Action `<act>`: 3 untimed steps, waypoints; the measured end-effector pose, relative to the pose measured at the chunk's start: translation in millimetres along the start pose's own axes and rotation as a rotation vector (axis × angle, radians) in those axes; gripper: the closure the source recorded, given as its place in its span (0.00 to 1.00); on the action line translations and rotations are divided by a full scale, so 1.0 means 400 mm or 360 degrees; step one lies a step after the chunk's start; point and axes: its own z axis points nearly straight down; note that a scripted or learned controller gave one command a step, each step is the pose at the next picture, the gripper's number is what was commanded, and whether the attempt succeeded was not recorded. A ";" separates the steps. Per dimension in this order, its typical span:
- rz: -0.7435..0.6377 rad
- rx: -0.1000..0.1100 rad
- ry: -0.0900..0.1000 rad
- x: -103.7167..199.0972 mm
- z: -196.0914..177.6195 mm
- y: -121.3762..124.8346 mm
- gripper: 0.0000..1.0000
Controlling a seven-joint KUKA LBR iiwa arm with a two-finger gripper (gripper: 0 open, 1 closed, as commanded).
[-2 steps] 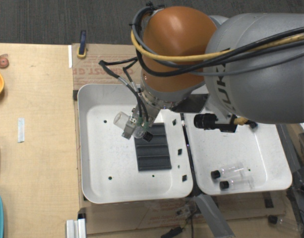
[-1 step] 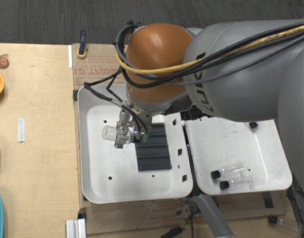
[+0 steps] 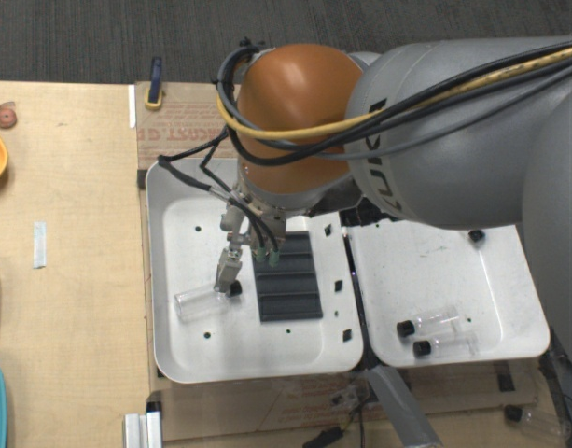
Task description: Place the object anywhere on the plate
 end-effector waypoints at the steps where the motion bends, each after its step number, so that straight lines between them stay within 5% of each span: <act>1: 0.0008 0.0000 0.0000 -0.003 -0.021 -0.003 1.00; 2: 0.0179 -0.0002 -0.0006 -0.143 -0.245 0.045 1.00; 3: -0.0093 -0.0001 -0.0004 -0.122 -0.185 0.041 1.00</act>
